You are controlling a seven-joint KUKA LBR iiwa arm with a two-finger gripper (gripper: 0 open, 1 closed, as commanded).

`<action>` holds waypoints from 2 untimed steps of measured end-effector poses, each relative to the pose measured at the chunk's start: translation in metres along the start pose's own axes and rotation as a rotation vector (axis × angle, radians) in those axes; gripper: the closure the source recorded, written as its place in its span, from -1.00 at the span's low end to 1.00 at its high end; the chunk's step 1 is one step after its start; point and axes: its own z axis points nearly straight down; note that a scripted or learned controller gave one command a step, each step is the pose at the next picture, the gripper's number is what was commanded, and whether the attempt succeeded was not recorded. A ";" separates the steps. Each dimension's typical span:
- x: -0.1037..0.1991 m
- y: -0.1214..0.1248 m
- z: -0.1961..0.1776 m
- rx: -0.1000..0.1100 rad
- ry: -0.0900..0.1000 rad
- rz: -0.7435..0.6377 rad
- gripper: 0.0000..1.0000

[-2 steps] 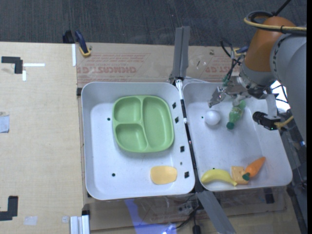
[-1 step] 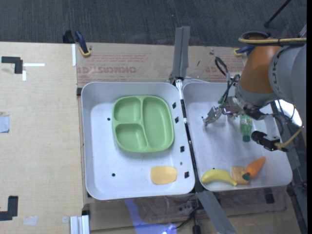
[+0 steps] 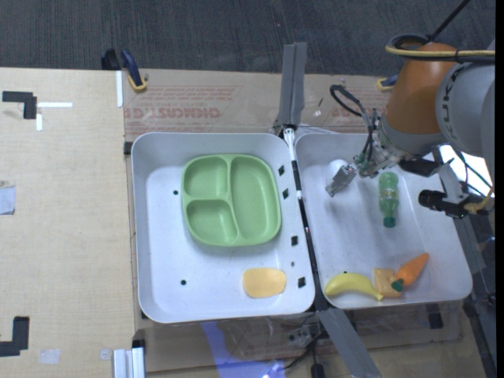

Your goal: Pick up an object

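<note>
From my remote seat, starting at the left: the light wooden bench top [image 3: 63,235] with a few black L-shaped markers, then the left shallow white plastic bin [image 3: 153,235]. In it sits a pale green three-compartment plastic plate [image 3: 231,200], flat, toward the bin's far middle, and nearer the front edge a small yellow-tan rounded flat piece, maybe a sponge or toy bread [image 3: 264,283], lying apart from the plate. A grey divider strip [image 3: 293,93] runs up between the two bins. Next, the right shallow white plastic bin [image 3: 449,282]. The grey two-finger gripper [image 3: 340,181] is over its far-left part, tilted down toward the bin floor, with nothing visibly between its fingers; I cannot tell how wide it stands from this angle. Just right of it lies a clear green plastic bottle with a green cap [image 3: 388,198], on its side, cap pointing toward the front, near the gripper but not gripped. Along the front edge of the right bin: a yellow toy banana [image 3: 352,285], then a tan block-shaped piece [image 3: 384,279] touching it, then an orange toy carrot with a green stub [image 3: 411,269] leaning against the block. The grey arm with its orange band [image 3: 417,85] comes in from the far right, cables trailing.
</note>
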 end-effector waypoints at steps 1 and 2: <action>0.020 -0.051 0.017 0.002 0.002 -0.166 -1.00; 0.057 -0.070 -0.083 0.002 0.001 -0.056 -1.00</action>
